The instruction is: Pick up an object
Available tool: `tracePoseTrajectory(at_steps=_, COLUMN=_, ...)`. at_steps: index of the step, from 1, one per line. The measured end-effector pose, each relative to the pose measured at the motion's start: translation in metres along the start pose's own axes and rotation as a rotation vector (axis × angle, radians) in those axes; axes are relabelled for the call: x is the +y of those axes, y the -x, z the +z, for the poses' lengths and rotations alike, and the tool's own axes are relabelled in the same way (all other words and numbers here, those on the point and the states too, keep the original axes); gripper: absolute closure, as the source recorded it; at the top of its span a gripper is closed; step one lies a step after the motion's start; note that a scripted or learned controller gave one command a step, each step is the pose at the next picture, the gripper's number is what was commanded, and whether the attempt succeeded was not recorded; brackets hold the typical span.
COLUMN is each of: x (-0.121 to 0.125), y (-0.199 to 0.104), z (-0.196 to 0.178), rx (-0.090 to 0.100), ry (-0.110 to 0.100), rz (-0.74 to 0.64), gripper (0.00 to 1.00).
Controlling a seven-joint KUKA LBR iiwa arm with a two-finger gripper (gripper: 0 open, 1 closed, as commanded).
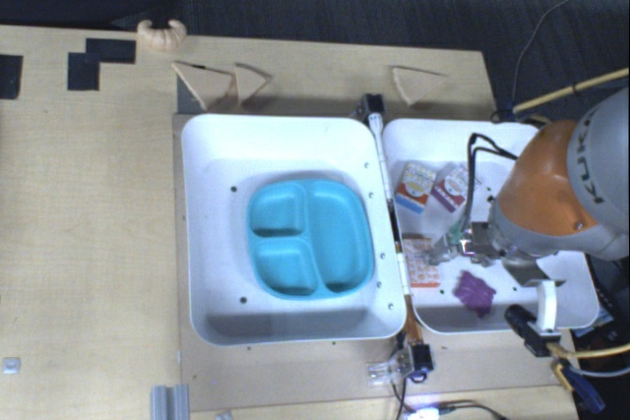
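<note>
The right bin (583, 310) holds several small things. A purple lump (474, 291) lies near its front wall. At the bin's left side is a flat clear packet with red print (421, 263). Farther back stand a small orange-and-white carton (413, 185) and a purple-and-white pack (451, 186). My gripper (461, 246) hangs low over the middle of this bin, between the flat packet and the purple lump, just behind the lump. I see nothing held in it.
The left bin (212, 211) holds a blue divided tray (310, 236). A ridge (387, 202) separates the two bins. The grey and orange arm (546, 187) covers the right bin's right half. The wooden bench (89, 241) stretches to the left.
</note>
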State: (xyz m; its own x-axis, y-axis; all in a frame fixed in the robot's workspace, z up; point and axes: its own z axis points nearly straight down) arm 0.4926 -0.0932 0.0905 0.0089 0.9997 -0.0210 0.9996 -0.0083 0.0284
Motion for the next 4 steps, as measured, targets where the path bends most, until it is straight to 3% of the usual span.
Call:
tracePoseTrajectory(at_steps=1, x=0.003, y=-0.006, z=-0.012, rx=0.015, ry=-0.001, rz=-0.006, gripper=1.00)
tracePoseTrajectory(at_steps=2, x=0.008, y=0.071, z=-0.020, rx=0.020, ry=-0.025, rz=-0.010, gripper=1.00)
tracePoseTrajectory(at_steps=3, x=0.070, y=-0.011, z=-0.064, rx=0.023, ry=-0.024, rz=-0.014, gripper=1.00)
tracePoseTrajectory(at_steps=4, x=0.003, y=0.068, z=-0.084, rx=0.019, ry=-0.026, rz=-0.011, gripper=1.00)
